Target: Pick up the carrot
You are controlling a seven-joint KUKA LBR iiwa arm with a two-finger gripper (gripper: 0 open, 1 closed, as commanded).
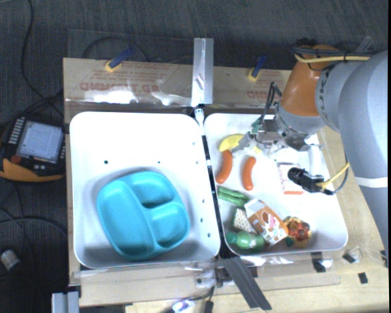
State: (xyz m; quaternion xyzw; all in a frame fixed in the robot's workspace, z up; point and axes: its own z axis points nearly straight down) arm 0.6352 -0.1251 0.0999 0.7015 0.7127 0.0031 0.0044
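Two orange elongated pieces lie side by side in the right bin (326, 175). The right one (249, 173) is the more orange and looks like the carrot. The left one (224, 167) is redder, more like a sausage. My gripper (259, 139) hangs low over the upper part of this bin, just above and slightly right of the carrot's top end. Nothing shows in its grasp. The grey arm with its orange band (306, 90) reaches in from the right.
A yellow banana (230, 141) lies left of the gripper. Lower in the right bin are a green pod (231, 195), a snack box (266, 220), a green vegetable (245, 240) and a red-orange item (298, 229). A blue divided tray (143, 212) sits in the left bin (98, 135).
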